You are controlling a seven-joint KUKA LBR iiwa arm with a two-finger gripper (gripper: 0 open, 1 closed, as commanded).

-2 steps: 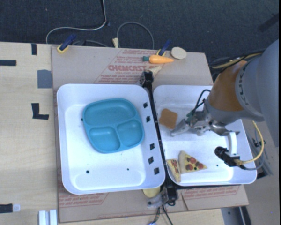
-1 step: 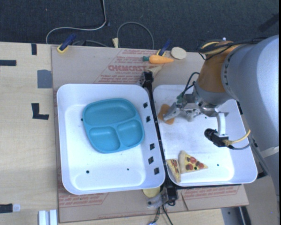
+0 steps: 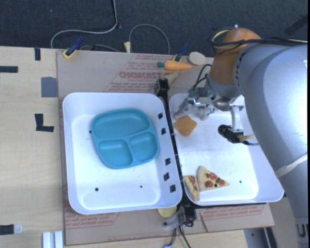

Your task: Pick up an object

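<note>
Over the right bin [image 3: 258,190], the jaws [image 3: 192,107] hang near a rounded tan bread-like piece [image 3: 185,125]; their state is unclear. A flat pizza wedge [image 3: 209,180] lies nearer; a smooth blue compartment plate [image 3: 125,137] sits left.

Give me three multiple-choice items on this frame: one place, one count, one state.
1. Where is the blue tray?
A. left bin
B. right bin
C. on the bench outside the bins

2. How many food items lie in the right bin?
A. one
B. two
C. four

3. How does the pizza slice lie?
A. flat on the bin floor, apart from the pincer
B. lifted above the bin
C. on the blue tray

Answers:
1 A, the tray sits on the floor of the left bin.
2 B, a tan piece near the divider and the pizza slice near the front edge.
3 A, the slice rests on the floor while the pincer is at the far end by the tan piece.
</note>
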